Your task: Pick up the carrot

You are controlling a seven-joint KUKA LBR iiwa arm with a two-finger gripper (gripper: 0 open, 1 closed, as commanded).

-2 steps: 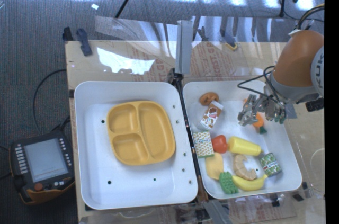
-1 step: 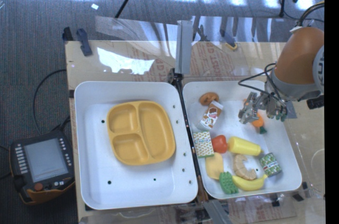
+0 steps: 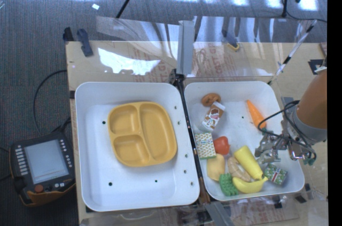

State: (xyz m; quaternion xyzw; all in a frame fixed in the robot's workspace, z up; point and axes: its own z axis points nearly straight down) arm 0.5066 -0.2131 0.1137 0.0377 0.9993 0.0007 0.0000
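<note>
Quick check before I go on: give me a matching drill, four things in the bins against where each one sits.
Things:
1. carrot
2. yellow plate
3. banana
4. tomato

Places:
A. middle of the left bin
B. near the front edge of the right bin
C. upper right part of the right bin, lying at a slant
D. middle of the right bin, next to a small green-and-white box

Pairs: 1-C, 2-A, 3-B, 4-D

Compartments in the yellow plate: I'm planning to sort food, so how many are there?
3. The yellow plate in the left bin has two small compartments on its left, one above the other, and one long one on its right.
</note>
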